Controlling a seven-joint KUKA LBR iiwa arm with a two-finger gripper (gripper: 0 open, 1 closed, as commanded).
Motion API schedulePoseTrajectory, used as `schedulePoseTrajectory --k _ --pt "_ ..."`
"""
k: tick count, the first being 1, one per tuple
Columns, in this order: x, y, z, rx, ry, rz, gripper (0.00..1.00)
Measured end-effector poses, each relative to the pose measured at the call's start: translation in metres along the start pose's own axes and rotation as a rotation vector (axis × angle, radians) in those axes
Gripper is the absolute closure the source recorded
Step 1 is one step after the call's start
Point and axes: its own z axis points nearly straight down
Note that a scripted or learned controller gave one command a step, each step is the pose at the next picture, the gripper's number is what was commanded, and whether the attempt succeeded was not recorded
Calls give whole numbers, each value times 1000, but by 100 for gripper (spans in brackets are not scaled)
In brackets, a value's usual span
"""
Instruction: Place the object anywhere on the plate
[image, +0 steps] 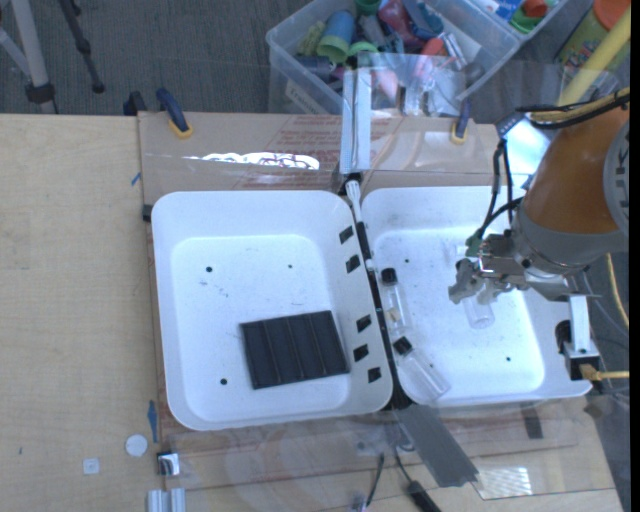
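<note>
Jaws unreadable, apart or together I can't tell, low over the right bin (520, 385) with a small clear object (481, 314) just beneath, well apart from the black plate (295, 348) in the left bin (165, 300); likely risk is the slick object slipping free.

Grey carpet (180, 50) behind wooden bench (60, 300); clear toy-filled tub (400, 50).
</note>
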Motion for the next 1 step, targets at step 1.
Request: schedulePoseTrajectory --k 1 --pt "101 11 -71 1 -1 172 100"
